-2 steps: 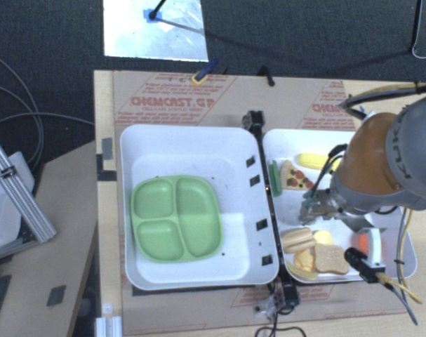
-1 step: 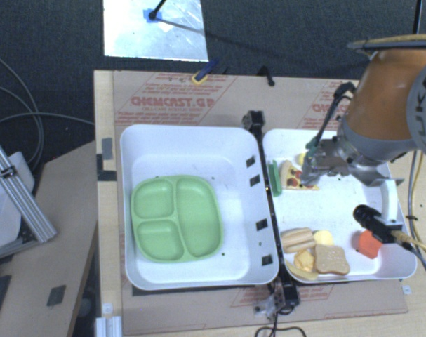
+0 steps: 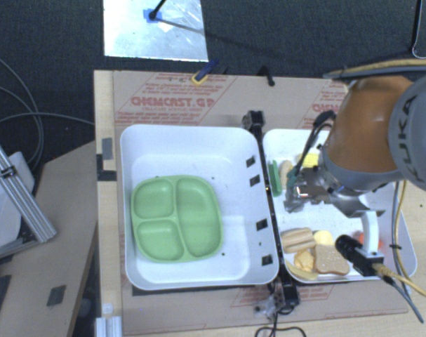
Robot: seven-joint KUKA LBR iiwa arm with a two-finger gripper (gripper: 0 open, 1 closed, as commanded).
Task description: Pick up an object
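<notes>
The right bin (image 3: 283, 140) holds several play-food pieces. A green piece (image 3: 274, 177) lies along its left wall, a yellow piece (image 3: 309, 161) sits near the back, and a hot dog (image 3: 297, 239), a bread slice (image 3: 331, 260) and yellowish chips (image 3: 305, 261) rest at the front. The arm's orange wrist (image 3: 367, 125) hangs over this bin. My gripper (image 3: 295, 196) reaches down near the bin's left side, between the green piece and the hot dog. I cannot make out anything held.
The left bin (image 3: 191, 140) holds a green divided plate (image 3: 176, 218). A divider with black clips (image 3: 259, 181) separates the bins. Cables (image 3: 398, 258) trail at the right bin's front right. A shiny sheet (image 3: 155, 20) lies beyond the bench.
</notes>
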